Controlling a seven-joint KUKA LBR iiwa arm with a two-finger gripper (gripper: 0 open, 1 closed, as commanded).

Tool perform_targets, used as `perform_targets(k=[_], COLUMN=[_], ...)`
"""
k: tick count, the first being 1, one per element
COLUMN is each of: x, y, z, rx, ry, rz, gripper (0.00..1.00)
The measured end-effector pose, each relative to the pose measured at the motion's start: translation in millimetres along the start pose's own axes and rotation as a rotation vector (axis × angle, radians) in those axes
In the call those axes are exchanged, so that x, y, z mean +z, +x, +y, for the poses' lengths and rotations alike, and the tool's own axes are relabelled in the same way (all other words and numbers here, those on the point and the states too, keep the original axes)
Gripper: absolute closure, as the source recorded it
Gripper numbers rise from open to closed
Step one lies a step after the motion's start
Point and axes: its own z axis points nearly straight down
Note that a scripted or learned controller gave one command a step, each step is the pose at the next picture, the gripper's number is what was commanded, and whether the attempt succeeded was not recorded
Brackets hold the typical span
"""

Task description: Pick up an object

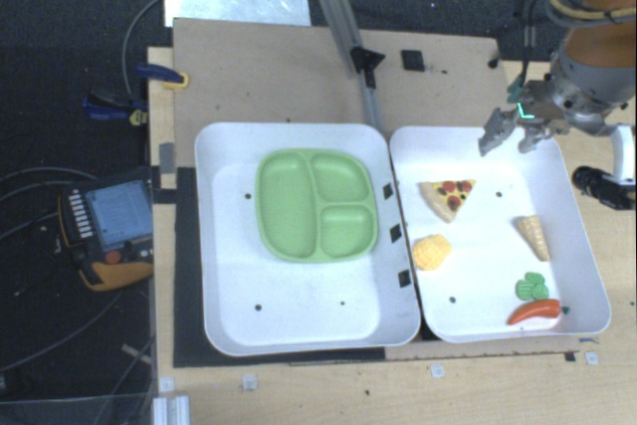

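The arm is cut off by the frame's upper right edge, and the small green piece at lower right is too small to identify. The gripper hangs over the top rim of the right bin, its two fingers spread apart with nothing between them. The pizza slice lies below and left of it, nearest of the toys, apart from the fingers. A yellow corn piece sits lower still, near the bin's left wall. A tan cone lies toward the right, and a red piece touches the green one. The left bin holds a green plate.
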Motion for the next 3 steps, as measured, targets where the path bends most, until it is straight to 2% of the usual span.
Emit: perform_targets(k=[1,2,3], x=[-1.5,60.6,105.4], y=[0.0,-0.8,2.3], z=[0.7,4.3,-2.5], rx=[0.000,0.002,0.002], ry=[-0.003,0.002,0.001], rz=[0.000,0.000,0.000], gripper=[0.00,0.00,0.00])
